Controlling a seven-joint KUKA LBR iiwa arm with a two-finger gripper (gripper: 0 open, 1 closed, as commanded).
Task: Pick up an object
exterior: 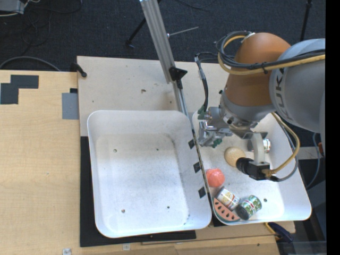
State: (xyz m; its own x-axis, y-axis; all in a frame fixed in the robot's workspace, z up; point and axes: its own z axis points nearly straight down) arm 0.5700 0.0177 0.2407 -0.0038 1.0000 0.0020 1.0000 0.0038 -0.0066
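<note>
A grey KUKA arm with an orange band reaches in from the right over the right bin, its wrist bulk covering much of that bin's far half. The gripper hangs low at the bin's left edge, close against the divider where the two bins meet; whether the jaws are released or clenched cannot be told, as the metal parts blur together there.

The objects sit crowded in the right bin's near left corner. A cream egg-shaped object lies just beside the black fitting on the arm's wrist. A red ball rests against the divider edge, nearer the camera than the gripper. Below it a small labelled can lies on its side, a green-labelled can lies just to its right, and a red watermelon-slice toy hugs the bin's near rim. These last three touch or nearly touch one another, leaving little room between them and the rim.

The left bin offers a broad white floor with raised rounded edges. A slanted aluminium rail rises from the divider toward the top of the view, standing just left of the gripper. The pale tabletop extends beyond the bins' far edges, with a wooden surface to the left.
</note>
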